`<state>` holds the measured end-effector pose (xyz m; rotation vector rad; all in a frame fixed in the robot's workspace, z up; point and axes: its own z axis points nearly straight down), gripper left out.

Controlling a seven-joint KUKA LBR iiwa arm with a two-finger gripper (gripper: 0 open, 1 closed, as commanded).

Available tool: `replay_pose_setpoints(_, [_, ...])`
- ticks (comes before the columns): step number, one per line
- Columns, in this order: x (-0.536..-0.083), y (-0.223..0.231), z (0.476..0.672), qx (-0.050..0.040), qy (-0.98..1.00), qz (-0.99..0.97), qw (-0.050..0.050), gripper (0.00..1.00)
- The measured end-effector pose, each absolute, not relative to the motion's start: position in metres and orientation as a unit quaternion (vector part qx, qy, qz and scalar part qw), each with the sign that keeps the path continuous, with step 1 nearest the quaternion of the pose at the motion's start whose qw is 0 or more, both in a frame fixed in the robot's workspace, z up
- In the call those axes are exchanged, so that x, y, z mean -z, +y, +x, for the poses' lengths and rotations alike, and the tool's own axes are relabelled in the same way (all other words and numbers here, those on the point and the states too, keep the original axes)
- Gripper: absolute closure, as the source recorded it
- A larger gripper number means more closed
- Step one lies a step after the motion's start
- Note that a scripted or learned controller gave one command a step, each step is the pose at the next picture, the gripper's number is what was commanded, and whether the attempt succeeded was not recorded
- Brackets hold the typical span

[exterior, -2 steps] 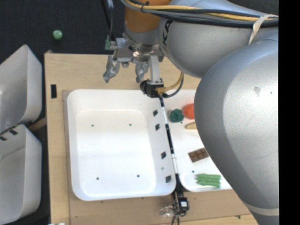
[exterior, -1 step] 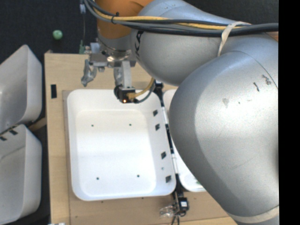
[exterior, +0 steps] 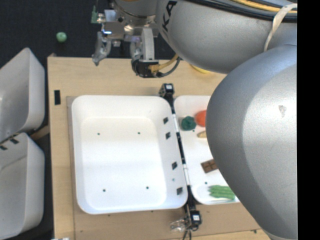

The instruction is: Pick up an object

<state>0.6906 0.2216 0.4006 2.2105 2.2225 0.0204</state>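
In the camera view, the gripper [exterior: 120,54] hung high above the far edge of the bench [exterior: 62,149], beyond the left bin [exterior: 80,134] and well apart from everything that could be picked. Its two fingers [exterior: 102,51] stood apart with bare air between them, so the jaws were open and held nothing.

The things on offer all lay in the right bin [exterior: 186,104], much of which the grey arm [exterior: 260,149] covered. A green ball [exterior: 188,123] sat near the divider, touching or just beside an orange ball [exterior: 200,117]. Below them lay a small tan piece [exterior: 201,133], a brown block [exterior: 209,165] partly under the arm, and a green ridged toy [exterior: 221,192] near the bin's near edge. A small green ball [exterior: 61,36] also rested off the bench on the dark floor at upper left.

As a judgement, the task looked not yet begun: nothing was lifted, and the reach, descent, grasp and lift all remained.

As for writing, part of a black letter "K" [exterior: 169,15] could be read on the arm's casing; no other label was legible.
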Motion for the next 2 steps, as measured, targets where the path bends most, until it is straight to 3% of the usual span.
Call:
replay_pose_setpoints(1, [-0.403,0.221,0.691,-0.0018,0.710,0.704,0.003,1.00])
replay_pose_setpoints(2, [-0.562,0.221,0.689,-0.0092,0.709,0.705,0.005,1.00])
